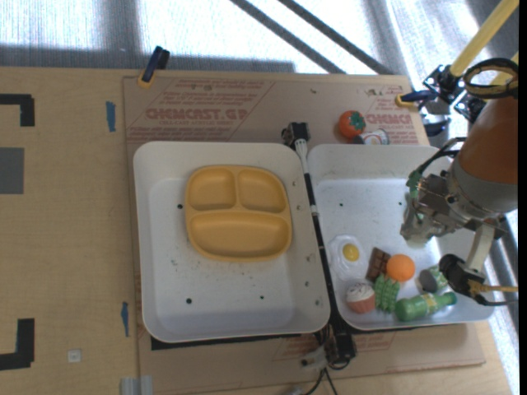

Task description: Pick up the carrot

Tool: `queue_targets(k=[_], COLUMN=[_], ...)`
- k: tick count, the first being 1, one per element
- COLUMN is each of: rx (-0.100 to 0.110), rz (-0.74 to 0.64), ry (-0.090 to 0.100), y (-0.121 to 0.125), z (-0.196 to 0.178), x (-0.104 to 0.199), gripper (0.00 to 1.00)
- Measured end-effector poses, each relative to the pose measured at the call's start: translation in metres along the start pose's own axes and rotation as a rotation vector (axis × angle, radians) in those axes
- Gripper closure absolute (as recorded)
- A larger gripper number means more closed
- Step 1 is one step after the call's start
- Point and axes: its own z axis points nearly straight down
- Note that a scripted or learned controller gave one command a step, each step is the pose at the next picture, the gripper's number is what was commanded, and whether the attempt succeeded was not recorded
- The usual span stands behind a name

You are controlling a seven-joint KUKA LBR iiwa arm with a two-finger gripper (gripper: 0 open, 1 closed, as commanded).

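The carrot point(397, 271) looks like a rounded orange piece with a ridged green top, lying near the front of the right bin point(362, 188) among other toy foods. My gripper point(415, 230) hangs over the right side of that bin. It is above and slightly right of the carrot, clearly apart from it. Nothing shows between its tips.
Around the carrot lie a fried egg point(348, 252), a brown chocolate bar point(377, 262), a cupcake point(360, 298), a green bottle shape point(424, 304) and a small grey piece point(430, 280). The left bin point(156, 245) holds a yellow divided plate point(238, 211). A toy tomato point(352, 124) sits behind the bins.
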Motion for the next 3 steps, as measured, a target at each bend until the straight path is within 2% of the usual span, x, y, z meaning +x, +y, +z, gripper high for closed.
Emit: queue_targets(k=[1,2,3], rx=[0.005,0.002,0.003], rz=[0.517,0.723,0.719], ry=[-0.001,0.002,0.001], y=[-0.016,0.031,0.031], z=[0.027,0.131,0.122], x=[0.016,-0.023,-0.022], gripper=[1.00,1.00,1.00])
